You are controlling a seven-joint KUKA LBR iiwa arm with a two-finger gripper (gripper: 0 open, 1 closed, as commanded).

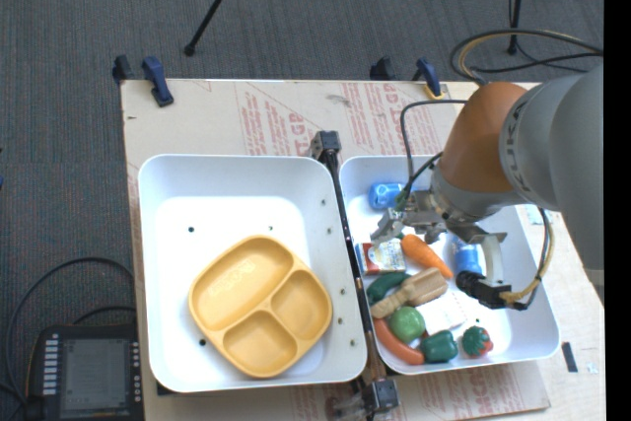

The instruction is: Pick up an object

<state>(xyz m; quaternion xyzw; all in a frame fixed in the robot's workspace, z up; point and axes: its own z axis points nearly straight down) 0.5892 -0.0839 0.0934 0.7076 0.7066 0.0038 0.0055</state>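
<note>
The claw hangs low in the right bin, over a carrot and a red-and-white packet; whether it grips anything I cannot tell. A yellow divided plate lies in the left bin.

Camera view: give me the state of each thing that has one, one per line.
End effector: low in the right bin, above the toys; grip unclear.
Yellow divided plate: flat in the left bin, upright, compartments bare.
Carrot: lying loose, tilted, beside the end effector.
Right bin: crowded with toy food.
Blue clamps: gripping the board's far edge.
</note>
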